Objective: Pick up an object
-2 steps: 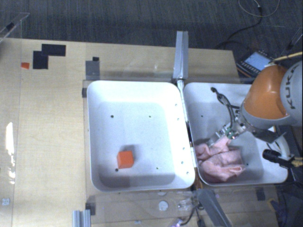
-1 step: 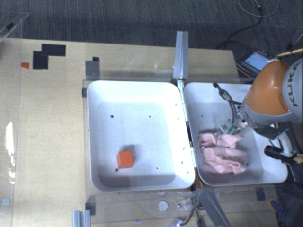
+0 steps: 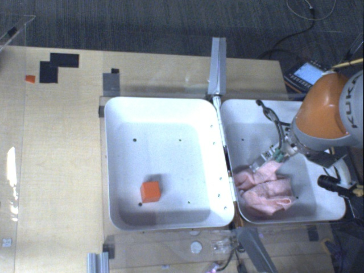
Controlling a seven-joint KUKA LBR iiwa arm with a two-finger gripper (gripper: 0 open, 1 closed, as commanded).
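Pale wooden benching (image 3: 57, 169) carries two shallow white bins side by side, with dark carpet along the far edge.

Left bin (image 3: 122, 124): one small orange block (image 3: 151, 191) sits on the floor toward the near left, well apart from every wall.

Right bin (image 3: 250, 124): a crumpled pink cloth (image 3: 264, 195) lies at the near side, close to the divider between the bins. This is the object the arm addresses.

Arm (image 3: 327, 110): grey with an orange band, reaching in from the right. The gripper (image 3: 274, 155) is low over the far upper edge of the cloth, and a raised fold of pink fabric meets its tip. Whether the claw is apart or clamped on that fold cannot be told from this view.

Assessment: the grasp step appears to be in hand. To do it well, the claw should take a thick fold rather than a thin edge, then lift straight up, clear of the divider, so the cloth does not slip or drag.
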